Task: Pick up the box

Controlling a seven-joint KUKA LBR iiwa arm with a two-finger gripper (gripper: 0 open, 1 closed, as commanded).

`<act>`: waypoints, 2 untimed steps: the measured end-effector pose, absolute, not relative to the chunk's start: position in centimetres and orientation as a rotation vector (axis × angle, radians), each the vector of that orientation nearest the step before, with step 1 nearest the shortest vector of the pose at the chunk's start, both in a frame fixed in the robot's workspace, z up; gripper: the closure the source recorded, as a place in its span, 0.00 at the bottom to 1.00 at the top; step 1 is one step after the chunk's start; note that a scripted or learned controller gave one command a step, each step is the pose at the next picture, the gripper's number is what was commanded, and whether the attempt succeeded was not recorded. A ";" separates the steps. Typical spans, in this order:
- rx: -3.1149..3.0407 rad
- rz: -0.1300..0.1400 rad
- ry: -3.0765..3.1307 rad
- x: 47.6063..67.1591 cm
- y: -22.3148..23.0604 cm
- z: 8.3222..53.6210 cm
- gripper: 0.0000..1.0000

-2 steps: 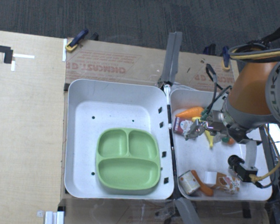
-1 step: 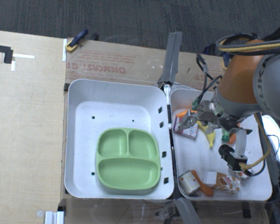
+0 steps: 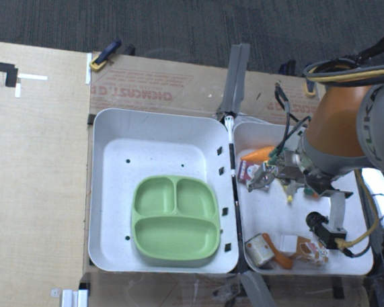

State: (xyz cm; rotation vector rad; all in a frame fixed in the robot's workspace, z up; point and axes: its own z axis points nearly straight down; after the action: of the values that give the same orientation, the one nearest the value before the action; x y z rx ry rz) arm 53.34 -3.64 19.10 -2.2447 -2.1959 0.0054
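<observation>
A small red and white box lies at the left wall of the right bin, just below an orange carrot-shaped piece. My gripper hangs low over the right bin, right beside the box on its right side, with the metal tip touching or nearly touching the box. The grey arm with its orange band reaches in from the right above it. Nothing is seen held.
The left bin holds a green divided plate. At the right bin's front lie a tan and grey boxy item, an orange piece and a printed packet. Cables and a black fitting hang near the wrist.
</observation>
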 end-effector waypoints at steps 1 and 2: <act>-2.289 0.005 -2.151 55.0 -2.9 19.1 0.00; -2.294 0.006 -2.144 52.3 -3.9 19.1 0.00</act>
State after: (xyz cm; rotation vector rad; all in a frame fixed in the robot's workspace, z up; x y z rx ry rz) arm 52.32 -3.87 19.09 -2.2942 -2.1438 0.0058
